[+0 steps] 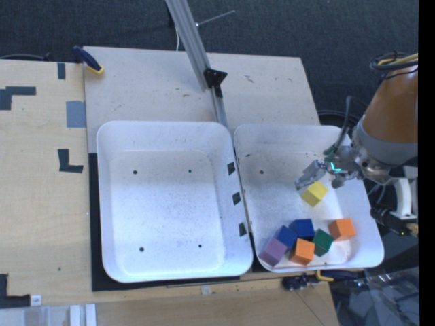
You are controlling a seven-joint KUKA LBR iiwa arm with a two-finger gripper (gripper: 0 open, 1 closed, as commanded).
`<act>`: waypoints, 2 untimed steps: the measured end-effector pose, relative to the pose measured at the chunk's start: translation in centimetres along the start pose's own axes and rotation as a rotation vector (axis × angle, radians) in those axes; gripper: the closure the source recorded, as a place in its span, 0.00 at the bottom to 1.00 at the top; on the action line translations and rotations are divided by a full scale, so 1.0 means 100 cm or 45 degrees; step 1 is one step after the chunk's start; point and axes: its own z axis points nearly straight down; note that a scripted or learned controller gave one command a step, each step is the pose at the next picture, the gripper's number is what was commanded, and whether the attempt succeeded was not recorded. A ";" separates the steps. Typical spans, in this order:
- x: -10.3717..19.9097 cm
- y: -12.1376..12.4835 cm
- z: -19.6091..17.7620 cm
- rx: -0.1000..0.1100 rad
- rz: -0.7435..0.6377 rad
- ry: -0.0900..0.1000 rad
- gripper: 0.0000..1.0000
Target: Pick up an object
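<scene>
The yellow block (314, 194) looks like a small painted wooden or plastic cube, so I would judge it light, rigid and not at all fragile, with smooth faces that could slip if pinched near an edge; the sound grip is across two opposite flat faces, near the middle of its height, not corner to corner. It appears tilted, not sitting square, in the right bin (272, 141), towards that bin's middle, well apart from the cluster at the near edge (two blue blocks (294, 231), two orange blocks (343, 228), a green block (322, 241) and a purple block (274, 250), several touching one another). The gripper (312, 176) hangs over the right bin, reaching in from the right, and the yellow block lies just below its tip, touching it or very nearly so. Whether the block is actually between the fingers I cannot tell: the grey tip is blurred and partly overlaps the block's top, so the pincer's width is also unclear. The left bin (109, 141) lies beside, well away from the arm. If the cube is merely under the tip, a tilted face could roll it aside when the pincer closes.
</scene>
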 end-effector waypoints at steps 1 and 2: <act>0.000 0.001 -0.002 -0.005 -0.002 -0.001 0.00; 0.007 -0.007 0.047 0.001 -0.001 -0.001 0.00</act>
